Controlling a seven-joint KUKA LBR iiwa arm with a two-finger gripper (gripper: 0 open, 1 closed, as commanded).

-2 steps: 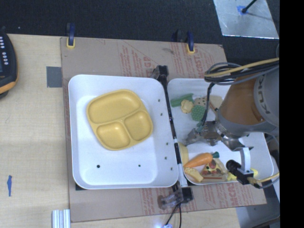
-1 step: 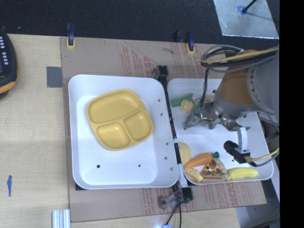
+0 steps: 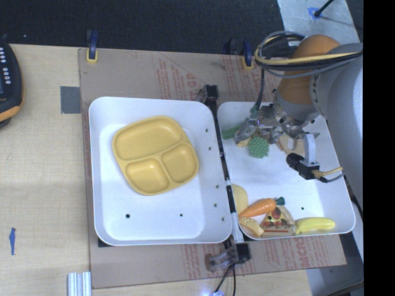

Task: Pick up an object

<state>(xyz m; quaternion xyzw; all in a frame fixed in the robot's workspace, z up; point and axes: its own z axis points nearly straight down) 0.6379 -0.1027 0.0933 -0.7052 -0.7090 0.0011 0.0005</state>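
Observation:
My gripper (image 3: 259,130) hangs low over the back part of the right bin (image 3: 281,177), under the grey arm with its orange band. Just below it in the view lies a bumpy green toy (image 3: 258,148), touching or nearly touching the gripper's tip; I cannot tell if it is held. A green leafy piece (image 3: 229,131) lies to the gripper's left by the bin wall. At the bin's front sit an orange carrot (image 3: 259,207), a pizza slice (image 3: 278,220), a yellow banana (image 3: 316,226) and a pale yellow piece (image 3: 239,197).
The left bin (image 3: 117,221) holds a yellow divided plate (image 3: 155,154). A black cable plug (image 3: 302,165) hangs off the arm over the right bin. A tan piece (image 3: 284,142) lies partly under the wrist. A dark device (image 3: 8,82) sits at the bench's far left.

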